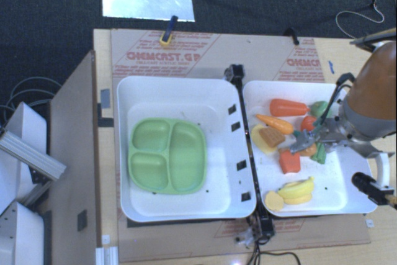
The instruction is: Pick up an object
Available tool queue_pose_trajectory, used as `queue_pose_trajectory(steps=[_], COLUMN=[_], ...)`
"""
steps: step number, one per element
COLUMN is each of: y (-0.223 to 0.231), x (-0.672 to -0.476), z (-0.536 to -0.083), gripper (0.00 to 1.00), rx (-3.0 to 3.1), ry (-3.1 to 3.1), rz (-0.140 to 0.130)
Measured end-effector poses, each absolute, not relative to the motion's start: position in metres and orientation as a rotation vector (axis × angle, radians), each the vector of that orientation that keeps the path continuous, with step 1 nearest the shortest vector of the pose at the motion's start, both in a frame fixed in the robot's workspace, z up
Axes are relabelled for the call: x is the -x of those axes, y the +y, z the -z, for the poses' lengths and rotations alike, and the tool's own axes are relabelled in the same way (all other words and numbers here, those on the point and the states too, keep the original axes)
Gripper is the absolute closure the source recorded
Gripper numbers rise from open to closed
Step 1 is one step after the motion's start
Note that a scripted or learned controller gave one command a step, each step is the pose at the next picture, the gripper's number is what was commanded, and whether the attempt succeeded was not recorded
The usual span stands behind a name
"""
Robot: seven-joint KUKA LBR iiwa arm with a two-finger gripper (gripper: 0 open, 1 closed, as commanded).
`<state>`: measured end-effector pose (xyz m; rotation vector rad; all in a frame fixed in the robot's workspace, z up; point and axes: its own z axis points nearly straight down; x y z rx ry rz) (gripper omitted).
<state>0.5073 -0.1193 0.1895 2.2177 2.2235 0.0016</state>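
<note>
The right bin [356,195] holds several toy foods. A large carrot [288,107] and a smaller carrot [276,124] lie at its far left. A brown slice [271,136] rests on a yellow piece. Toward the near edge lie a red block [289,162], a banana [296,189] and a yellow disc [273,200]. My gripper [304,144] is low in the middle of the pile, just above the red block and beside a green piece [321,154]. A red piece [307,123] and a green leafy piece [318,109] sit behind it. The arm hides what is under the gripper.
The left bin [142,93] holds a green divided plate [167,155]. A black divider with clips [243,133] runs between the bins. The arm's wrist and body [372,108] cover the right bin's far right side. A black fitting [369,184] sits at its right edge.
</note>
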Motion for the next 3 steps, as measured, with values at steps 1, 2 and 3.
queue_pose_trajectory(steps=[1, 2, 3], y=[-0.084, -0.087, -0.020], x=[-0.504, -0.505, -0.562], z=[-0.080, -0.095, -0.190], gripper=[0.00, 1.00, 1.00], rx=[-2.215, -2.218, -2.201], ry=[2.228, 2.219, 2.229], rz=[-0.001, -0.004, -0.017])
